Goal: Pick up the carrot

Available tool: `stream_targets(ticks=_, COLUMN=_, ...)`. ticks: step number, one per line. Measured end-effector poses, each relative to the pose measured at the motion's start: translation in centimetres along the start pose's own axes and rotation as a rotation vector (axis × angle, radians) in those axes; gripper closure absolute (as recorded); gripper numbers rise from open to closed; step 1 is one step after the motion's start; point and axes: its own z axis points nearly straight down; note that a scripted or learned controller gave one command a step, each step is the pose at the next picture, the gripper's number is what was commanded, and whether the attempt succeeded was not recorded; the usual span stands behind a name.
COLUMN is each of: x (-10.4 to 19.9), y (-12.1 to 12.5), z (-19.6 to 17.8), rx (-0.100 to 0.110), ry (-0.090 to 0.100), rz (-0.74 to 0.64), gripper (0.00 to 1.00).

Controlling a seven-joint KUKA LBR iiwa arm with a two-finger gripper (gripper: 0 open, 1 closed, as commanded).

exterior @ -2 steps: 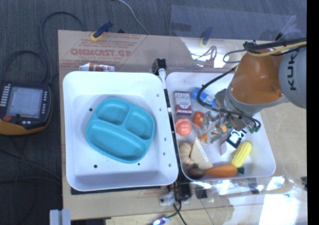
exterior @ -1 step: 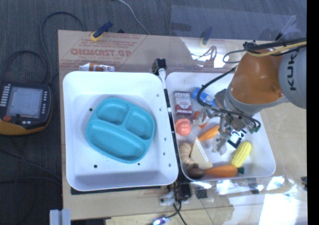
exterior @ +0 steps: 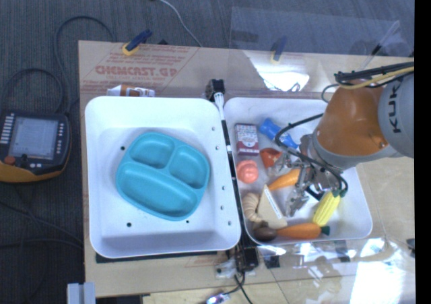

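Observation:
The carrot [exterior: 298,231], orange with a small green tip at its right end, lies flat along the front wall of the right bin [exterior: 357,225]. My gripper [exterior: 303,195] hangs low in that bin, just above and behind the carrot, between a yellow corn cob [exterior: 326,207] and a cream wedge [exterior: 271,205]. The gripper looks open, with nothing visible between its fingers. A smaller orange piece [exterior: 283,179] sits just left of the wrist. The arm's orange band [exterior: 350,124] covers the back right part of the bin.
The right bin also holds a red-and-white carton [exterior: 247,138], a blue item [exterior: 272,127], a red piece [exterior: 269,156], an orange ball [exterior: 248,172], a beige lumpy toy [exterior: 252,206] and a brown item [exterior: 264,232]. A teal divided plate [exterior: 163,173] lies in the left bin [exterior: 101,228].

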Motion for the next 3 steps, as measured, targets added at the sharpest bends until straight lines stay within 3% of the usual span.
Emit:
stream_targets(ticks=1, x=-0.4, y=0.0, z=-1.2, rx=0.004, ry=-0.009, rz=-0.001, gripper=1.00)
stream_targets(ticks=2, x=-0.3, y=0.0, z=-1.1, rx=0.004, ry=-0.006, rz=-0.001, gripper=0.00)
stream_targets(ticks=3, x=0.4, y=2.0, z=-0.2, rx=0.011, ry=-0.003, rz=0.269, gripper=0.00)
